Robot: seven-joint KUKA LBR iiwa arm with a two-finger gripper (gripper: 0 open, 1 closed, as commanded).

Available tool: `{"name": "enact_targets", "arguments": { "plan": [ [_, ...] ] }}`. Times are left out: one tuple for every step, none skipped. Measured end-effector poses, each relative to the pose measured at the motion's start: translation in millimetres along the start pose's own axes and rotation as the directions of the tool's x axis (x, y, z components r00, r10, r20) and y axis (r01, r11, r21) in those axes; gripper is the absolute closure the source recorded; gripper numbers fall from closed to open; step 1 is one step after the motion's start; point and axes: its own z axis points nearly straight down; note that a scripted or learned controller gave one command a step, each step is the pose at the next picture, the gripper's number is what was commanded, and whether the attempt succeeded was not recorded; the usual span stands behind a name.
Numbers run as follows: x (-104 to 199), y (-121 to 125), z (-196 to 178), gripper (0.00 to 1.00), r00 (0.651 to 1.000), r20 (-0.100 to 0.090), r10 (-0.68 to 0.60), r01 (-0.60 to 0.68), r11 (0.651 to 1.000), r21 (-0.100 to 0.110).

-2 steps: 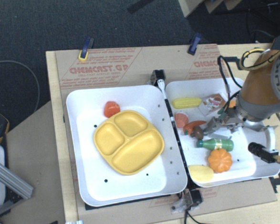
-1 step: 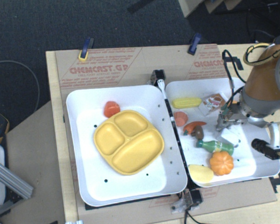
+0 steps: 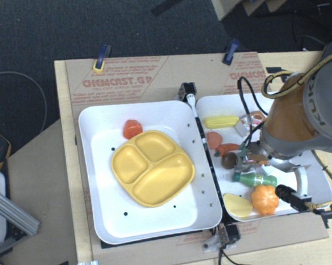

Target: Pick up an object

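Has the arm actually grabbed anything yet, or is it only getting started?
Done: the arm has reached into the right bin, its gripper low over the toys beside the green bottle. In hand: nothing visibly; whether it grips anything cannot be told. Left: lifting an object; the orange and yellow plate lie untouched.

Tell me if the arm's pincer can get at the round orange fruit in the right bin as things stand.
Probably yes. The round orange fruit lies uncovered near the front of the right white bin, just below the pincer. The green bottle and pale yellow piece lie close beside it and could crowd a grasp.
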Motion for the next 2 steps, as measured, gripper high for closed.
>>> {"name": "enact_targets", "arguments": {
  "plan": [
    [116.8,-15.0,-106.2,1.0,1.0,0.001,-0.008,0.008,1.0,-0.016],
    [135.6,-28.0,-258.7,1.0,1.0,0.002,-0.001,0.001,1.0,-0.023]
  ]
}}
